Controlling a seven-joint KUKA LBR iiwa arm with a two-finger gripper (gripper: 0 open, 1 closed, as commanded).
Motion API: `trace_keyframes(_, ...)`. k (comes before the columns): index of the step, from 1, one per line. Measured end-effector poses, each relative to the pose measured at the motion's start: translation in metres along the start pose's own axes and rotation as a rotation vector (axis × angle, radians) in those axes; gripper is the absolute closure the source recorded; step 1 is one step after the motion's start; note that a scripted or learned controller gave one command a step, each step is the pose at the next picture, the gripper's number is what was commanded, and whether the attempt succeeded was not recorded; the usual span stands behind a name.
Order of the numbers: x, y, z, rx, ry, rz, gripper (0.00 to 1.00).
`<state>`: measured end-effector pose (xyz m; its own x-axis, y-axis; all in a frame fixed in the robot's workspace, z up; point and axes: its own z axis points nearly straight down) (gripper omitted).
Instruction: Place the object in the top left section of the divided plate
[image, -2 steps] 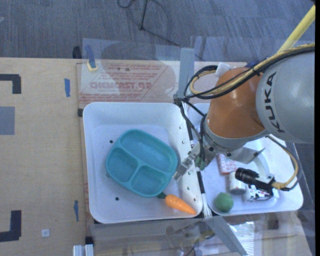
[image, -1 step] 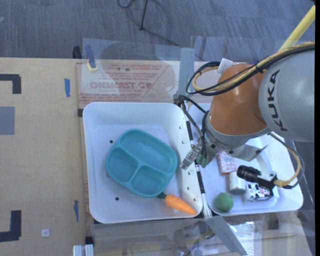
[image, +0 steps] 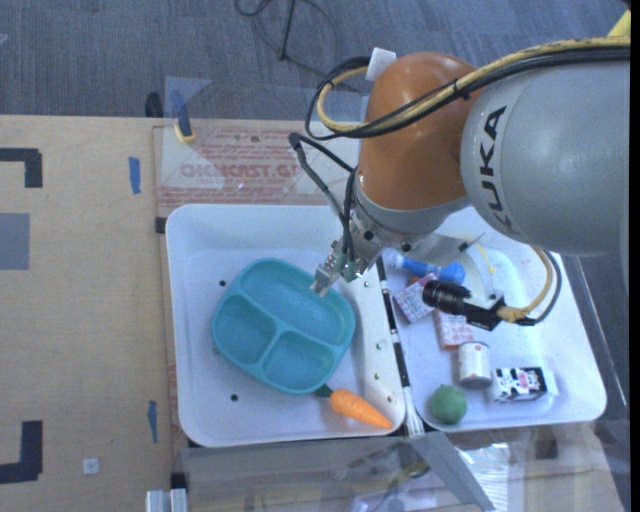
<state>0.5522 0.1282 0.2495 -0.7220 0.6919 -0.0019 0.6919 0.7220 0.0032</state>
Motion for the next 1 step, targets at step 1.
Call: trace_keyframes(1,0.0740,-0.0236,0.0087,0.003,0.003,-0.274,1.00)
